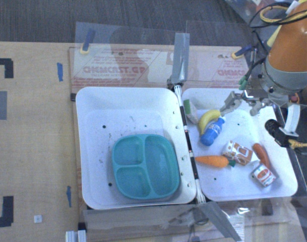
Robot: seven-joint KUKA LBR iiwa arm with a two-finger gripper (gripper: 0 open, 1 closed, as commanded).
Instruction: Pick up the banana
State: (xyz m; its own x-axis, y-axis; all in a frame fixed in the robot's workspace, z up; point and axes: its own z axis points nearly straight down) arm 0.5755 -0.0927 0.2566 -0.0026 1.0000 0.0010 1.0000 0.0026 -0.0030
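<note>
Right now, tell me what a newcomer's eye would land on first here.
The teal divided tray in the left bin stands out first. Next comes the right bin's clutter: the banana touching a blue bottle, with a carrot below. The open claw hangs just right of the banana.

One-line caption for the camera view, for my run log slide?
Open gripper hovers right of the banana in the right bin; teal tray in the left bin.
</note>
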